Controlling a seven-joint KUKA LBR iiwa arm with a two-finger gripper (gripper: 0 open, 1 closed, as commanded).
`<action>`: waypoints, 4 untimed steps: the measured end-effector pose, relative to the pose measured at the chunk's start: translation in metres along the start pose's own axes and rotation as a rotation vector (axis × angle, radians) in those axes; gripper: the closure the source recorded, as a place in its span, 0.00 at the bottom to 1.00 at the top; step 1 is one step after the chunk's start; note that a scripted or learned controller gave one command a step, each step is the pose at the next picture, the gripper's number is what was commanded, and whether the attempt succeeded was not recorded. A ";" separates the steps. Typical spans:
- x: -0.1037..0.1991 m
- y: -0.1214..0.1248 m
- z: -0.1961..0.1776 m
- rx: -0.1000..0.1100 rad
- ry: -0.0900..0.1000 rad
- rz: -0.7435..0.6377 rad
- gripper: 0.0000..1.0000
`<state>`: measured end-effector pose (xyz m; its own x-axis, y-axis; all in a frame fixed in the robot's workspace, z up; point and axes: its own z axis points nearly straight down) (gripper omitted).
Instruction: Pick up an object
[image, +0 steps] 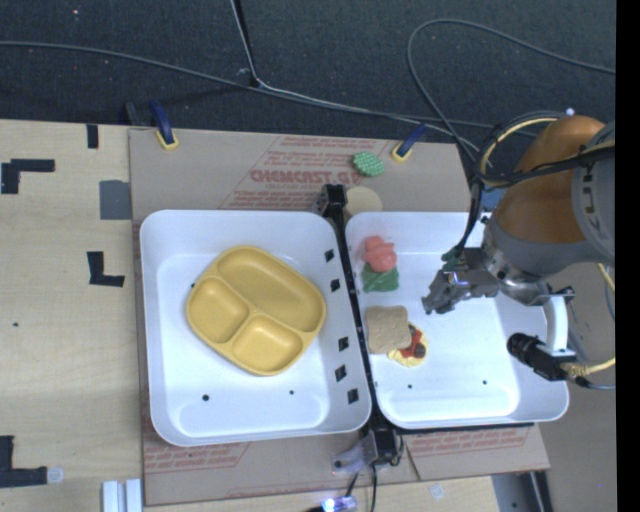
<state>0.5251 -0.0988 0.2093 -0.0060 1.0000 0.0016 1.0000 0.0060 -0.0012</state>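
Note:
In the right bin (470, 400) lie two toy food pieces near its left wall. One is a pink and red piece on a green base (378, 264). The other is a tan bread-like slice (388, 327) with a yellow and red bit (411, 349) at its lower right edge. My gripper (438, 300) hangs over the middle of the right bin, to the right of both pieces and clear of them. Nothing shows in its grasp. The grey arm with its orange band (555, 150) comes in from the right.
The left bin (160, 300) holds a yellow divided plate (256, 308). A small green textured piece (368, 163) and a pale round piece (364, 199) lie on the cardboard behind the bins. Black clips line the wall between the bins. Cables cross the dark floor at the back.

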 end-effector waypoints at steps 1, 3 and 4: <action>0.046 -0.012 -0.001 0.001 0.000 0.001 1.00; 0.141 -0.021 0.008 0.002 0.000 0.000 1.00; 0.194 -0.023 -0.009 0.000 0.000 -0.002 1.00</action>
<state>0.5005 0.0951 0.2183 -0.0076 1.0000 0.0016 1.0000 0.0076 -0.0012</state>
